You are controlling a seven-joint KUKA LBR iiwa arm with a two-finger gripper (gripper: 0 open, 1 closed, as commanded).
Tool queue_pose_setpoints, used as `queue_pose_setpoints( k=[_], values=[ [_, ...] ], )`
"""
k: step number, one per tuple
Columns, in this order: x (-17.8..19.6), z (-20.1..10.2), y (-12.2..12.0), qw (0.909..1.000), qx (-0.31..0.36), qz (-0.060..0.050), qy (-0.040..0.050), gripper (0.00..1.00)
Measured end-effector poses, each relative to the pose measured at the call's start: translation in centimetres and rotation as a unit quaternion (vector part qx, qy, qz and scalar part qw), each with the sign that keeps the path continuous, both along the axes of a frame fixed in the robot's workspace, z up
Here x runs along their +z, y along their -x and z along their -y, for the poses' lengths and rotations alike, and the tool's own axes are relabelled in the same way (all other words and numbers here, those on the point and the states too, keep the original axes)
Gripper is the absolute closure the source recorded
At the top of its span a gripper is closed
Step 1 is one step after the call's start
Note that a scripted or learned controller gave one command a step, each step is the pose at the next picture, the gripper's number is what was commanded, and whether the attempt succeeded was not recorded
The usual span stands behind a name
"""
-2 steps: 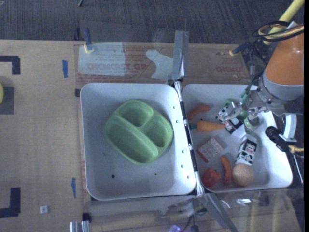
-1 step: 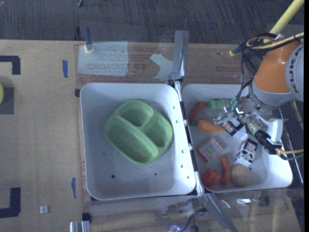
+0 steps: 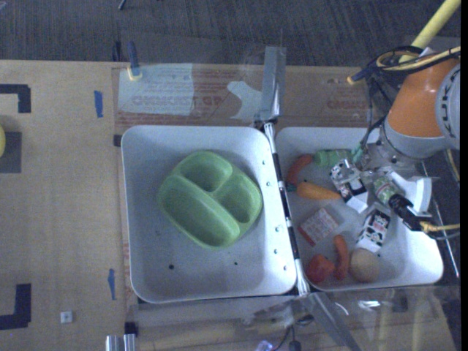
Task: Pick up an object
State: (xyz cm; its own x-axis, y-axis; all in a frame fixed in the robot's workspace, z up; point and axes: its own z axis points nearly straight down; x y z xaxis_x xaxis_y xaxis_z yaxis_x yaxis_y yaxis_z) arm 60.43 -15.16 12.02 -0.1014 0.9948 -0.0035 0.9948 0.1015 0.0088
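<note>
On the worktop, we pass the left bin (image 3: 139,196) with its green divided plate (image 3: 210,197). In the right bin (image 3: 431,265) the carrot (image 3: 319,191) lies lengthwise left-to-right, just left of our pincer (image 3: 349,181). Whether the pincer is apart or together, we cannot tell.

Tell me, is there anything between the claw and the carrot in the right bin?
Nothing visible blocks it. The claw hangs over the right bin, just right of the carrot, with bare bin floor between them. The red sausage lies on the carrot's far side, and the small card packet sits nearer the camera, off the path.
</note>
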Motion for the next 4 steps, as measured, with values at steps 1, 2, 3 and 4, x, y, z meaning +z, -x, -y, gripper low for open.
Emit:
queue_pose_setpoints(
  k=[1,2,3,4],
  values=[
    [-2.6,1.2,-1.0,0.9998,0.021,-0.002,-0.0025,1.00],
    [-2.4,0.1,-0.3,0.9963,0.086,-0.001,0.0004,1.00],
    [6.6,-11.3,-3.0,0.9866,0.163,-0.003,-0.0001,1.00],
    [12.6,-16.9,-3.2,0.9962,0.088,-0.002,-0.0005,1.00]
  ],
)
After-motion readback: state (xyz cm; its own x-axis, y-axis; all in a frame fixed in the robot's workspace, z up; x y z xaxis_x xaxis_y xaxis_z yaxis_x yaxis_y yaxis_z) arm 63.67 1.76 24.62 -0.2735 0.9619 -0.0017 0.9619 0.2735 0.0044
